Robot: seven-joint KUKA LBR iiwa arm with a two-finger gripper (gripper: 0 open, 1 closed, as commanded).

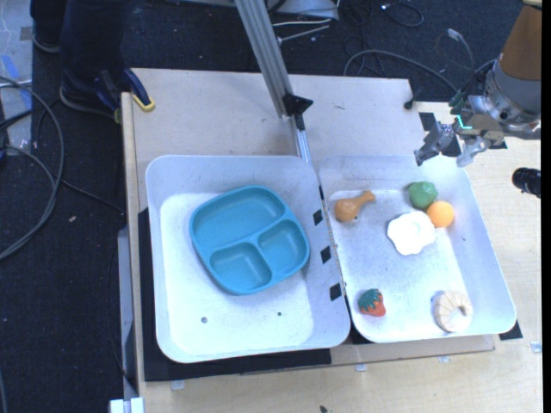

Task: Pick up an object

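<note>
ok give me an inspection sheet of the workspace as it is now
surface: pale bench bearing two white bins, left bin and right bin
job's things: right bin holds chicken drumstick, green ball, orange ball, white fried egg, strawberry, shrimp
clutter: blue divided plate in left bin
grippers: end effector above right bin's far edge, nothing seen between fingers
cables: several on dark floor beyond bench
surroundings: slanted metal pole, person's legs top left

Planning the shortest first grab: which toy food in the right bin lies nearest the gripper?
The green toy, at the bin's far right corner, just below the gripper; the orange ball sits slightly farther.
</note>
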